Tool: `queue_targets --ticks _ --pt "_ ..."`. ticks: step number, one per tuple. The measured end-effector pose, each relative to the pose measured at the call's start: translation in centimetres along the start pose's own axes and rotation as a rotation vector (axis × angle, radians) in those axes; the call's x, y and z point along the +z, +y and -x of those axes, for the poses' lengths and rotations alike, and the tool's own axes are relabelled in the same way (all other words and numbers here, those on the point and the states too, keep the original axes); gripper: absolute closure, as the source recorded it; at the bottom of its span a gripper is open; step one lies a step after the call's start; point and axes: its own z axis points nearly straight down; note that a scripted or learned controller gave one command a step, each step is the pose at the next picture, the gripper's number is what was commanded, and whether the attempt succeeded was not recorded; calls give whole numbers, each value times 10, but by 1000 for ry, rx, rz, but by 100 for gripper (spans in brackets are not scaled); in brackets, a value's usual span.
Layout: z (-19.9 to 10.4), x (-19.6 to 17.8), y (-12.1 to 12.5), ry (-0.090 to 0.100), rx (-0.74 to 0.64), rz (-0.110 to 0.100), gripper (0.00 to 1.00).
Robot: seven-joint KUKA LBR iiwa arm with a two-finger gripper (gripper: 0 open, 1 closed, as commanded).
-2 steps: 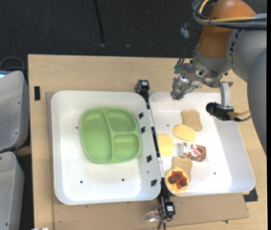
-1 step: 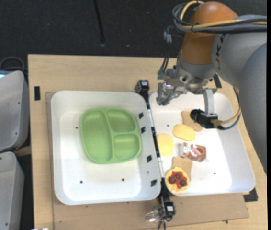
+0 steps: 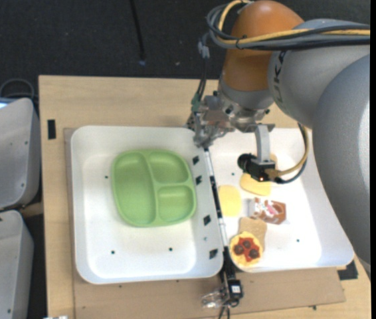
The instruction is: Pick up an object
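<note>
Several toy foods (image 3: 228, 200) lie in the right bin (image 3: 309, 219), none lifted; the tool (image 3: 204, 131) hangs over its far-left corner, and we cannot tell how open it is.

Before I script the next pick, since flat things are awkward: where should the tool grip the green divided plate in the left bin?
The green plate lies flat, open side up, so probably come straight down and pinch its raised rim at the far edge, where the bin floor leaves finger room.
</note>
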Motion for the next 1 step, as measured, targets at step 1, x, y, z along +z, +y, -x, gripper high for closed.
queue_targets --ticks 1 --pt "-54 8 -15 -2 2 -2 100"
